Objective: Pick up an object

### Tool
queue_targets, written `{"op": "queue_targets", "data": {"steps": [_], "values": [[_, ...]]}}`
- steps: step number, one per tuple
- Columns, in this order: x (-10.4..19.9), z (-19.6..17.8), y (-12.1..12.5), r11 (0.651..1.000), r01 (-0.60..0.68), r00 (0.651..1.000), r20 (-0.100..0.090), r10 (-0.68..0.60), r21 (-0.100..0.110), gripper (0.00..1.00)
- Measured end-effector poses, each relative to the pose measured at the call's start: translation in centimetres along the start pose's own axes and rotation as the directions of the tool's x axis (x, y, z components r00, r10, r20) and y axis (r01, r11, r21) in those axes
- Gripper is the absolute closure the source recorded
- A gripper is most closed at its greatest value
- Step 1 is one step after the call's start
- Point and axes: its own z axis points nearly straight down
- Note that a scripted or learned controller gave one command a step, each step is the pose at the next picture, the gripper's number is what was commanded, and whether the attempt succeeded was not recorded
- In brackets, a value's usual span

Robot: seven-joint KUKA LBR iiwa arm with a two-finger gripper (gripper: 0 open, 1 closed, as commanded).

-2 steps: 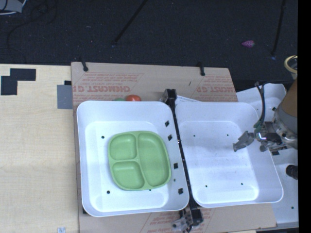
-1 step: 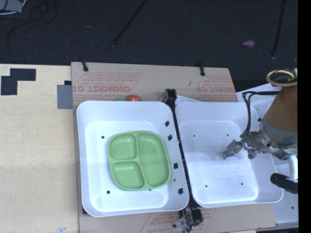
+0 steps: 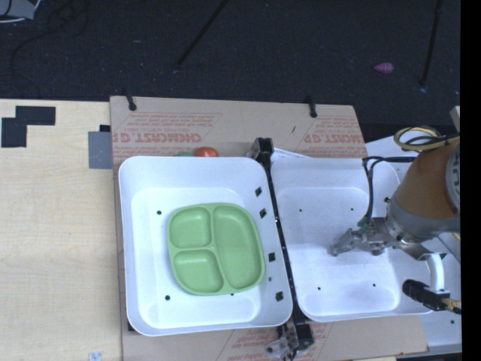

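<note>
Gripper (image 3: pixel 340 247) hangs over right bin (image 3: pixel 316 179); dark floor (image 3: pixel 225 36) beyond.

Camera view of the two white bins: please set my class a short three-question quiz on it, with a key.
1. True or false: the green plate lies in the right bin.
2. How many compartments does the green plate have? A) two B) three C) four
3. Over which bin is the gripper seen?

Key:
1. False; it lies in the left bin.
2. B; two at the plate's far side, one at its near side.
3. The right bin, where the arm reaches in from the view's right.
</note>
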Motion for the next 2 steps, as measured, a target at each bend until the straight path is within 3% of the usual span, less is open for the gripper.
{"op": "queue_targets", "data": {"steps": [1,2], "values": [[-0.1,-1.3,0.0,1.000,-0.004,1.000,0.000,0.004,-0.001,1.00],[-0.6,-6.0,-0.8,1.000,-0.004,1.000,0.002,0.004,-0.005,1.00]]}}
